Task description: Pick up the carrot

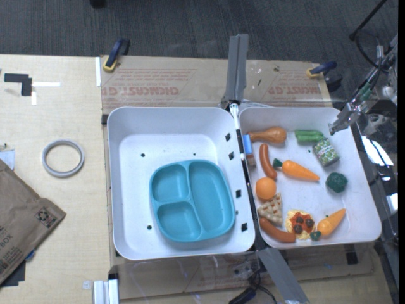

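A blue divided plate [192, 201] lies in the left bin [120, 170]; tape roll [62, 158] beside.

Little of the robot's body was visible, all of it at the right border of the camera view. The tool [345, 116] appeared as a slim, pale grey metal piece ending in a narrow tip. Behind it ran thin silvery struts and rods, with a small teal-green patch on one of them. Higher up sat a blocky light grey part with darker seams. Dark, thin cables crossed the upper right corner in straight diagonal lines. Glossy black and white housing surfaces, catching bright reflections, showed lower along the same border. Any screws or printed markings were too small and blurred to make out.
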Robot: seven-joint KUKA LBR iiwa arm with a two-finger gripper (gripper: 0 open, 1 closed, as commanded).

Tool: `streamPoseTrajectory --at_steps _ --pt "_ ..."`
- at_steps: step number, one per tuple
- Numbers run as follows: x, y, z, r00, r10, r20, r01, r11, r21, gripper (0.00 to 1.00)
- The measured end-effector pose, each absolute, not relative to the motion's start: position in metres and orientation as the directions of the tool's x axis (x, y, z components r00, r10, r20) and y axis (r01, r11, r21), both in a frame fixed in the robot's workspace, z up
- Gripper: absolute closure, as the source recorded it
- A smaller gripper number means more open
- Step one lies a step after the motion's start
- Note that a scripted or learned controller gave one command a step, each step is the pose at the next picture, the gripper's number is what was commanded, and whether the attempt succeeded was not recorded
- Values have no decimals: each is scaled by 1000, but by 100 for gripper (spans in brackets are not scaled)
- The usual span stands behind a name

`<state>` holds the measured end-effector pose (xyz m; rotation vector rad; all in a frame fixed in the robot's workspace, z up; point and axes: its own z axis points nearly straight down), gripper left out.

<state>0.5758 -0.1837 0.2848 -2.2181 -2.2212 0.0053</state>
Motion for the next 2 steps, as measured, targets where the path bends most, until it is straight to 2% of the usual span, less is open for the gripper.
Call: streamPoseTrajectory --at_steps 1,2 --pt "594 -169 174 -79 997 0 997 79 -3 0" --pt "568 -121 92 -217 976 1 976 217 -3 0"
